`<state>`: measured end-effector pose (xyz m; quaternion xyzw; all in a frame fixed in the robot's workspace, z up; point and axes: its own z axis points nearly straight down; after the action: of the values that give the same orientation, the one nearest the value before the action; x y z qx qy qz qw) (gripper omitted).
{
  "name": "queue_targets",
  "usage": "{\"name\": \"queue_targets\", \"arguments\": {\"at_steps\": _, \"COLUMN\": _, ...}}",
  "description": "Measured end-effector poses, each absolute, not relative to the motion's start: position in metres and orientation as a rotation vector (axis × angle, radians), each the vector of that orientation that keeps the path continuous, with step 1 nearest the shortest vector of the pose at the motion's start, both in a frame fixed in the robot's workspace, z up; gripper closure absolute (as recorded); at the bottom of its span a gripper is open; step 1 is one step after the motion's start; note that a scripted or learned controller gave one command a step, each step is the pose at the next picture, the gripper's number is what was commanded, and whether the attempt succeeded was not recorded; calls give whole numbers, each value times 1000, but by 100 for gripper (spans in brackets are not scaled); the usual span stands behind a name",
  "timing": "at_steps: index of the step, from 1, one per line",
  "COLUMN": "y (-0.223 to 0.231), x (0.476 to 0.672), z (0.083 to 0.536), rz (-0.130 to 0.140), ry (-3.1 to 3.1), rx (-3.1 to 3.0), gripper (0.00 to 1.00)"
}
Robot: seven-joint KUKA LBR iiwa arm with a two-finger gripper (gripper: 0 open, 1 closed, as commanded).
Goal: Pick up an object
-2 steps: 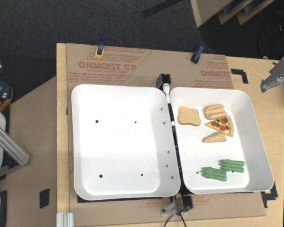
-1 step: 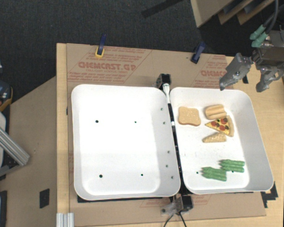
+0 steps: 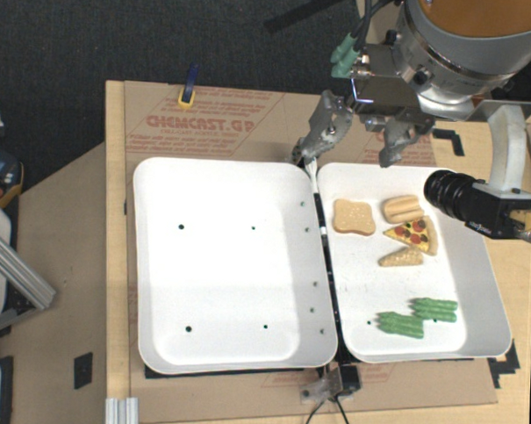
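My two-finger gripper (image 3: 352, 145) hangs open, empty, above the shallow white right bin's (image 3: 486, 295) far rim; descending here risks striking the rim.

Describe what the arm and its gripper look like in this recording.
The arm is a thick round grey body with an orange band across its top, entering from the upper right. Below it sits a dark metal wrist block with a small teal fitting and thin cables. The gripper has two grey metal fingers, angular and slim.
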<state>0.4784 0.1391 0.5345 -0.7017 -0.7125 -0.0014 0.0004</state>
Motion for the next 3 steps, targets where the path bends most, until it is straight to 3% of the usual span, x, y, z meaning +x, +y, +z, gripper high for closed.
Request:
{"name": "queue_targets", "arguments": {"at_steps": 1, "y": 132, "x": 480, "z": 546, "rz": -10, "ry": -2226, "rx": -2222, "gripper": 100}}
{"name": "queue_targets", "arguments": {"at_steps": 2, "y": 169, "x": 479, "z": 470, "rz": 13, "ry": -2223, "rx": -2213, "gripper": 100}}
{"name": "queue_targets", "arguments": {"at_steps": 3, "y": 178, "x": 479, "z": 407, "rz": 13, "ry": -2220, "rx": -2217, "gripper": 100}}
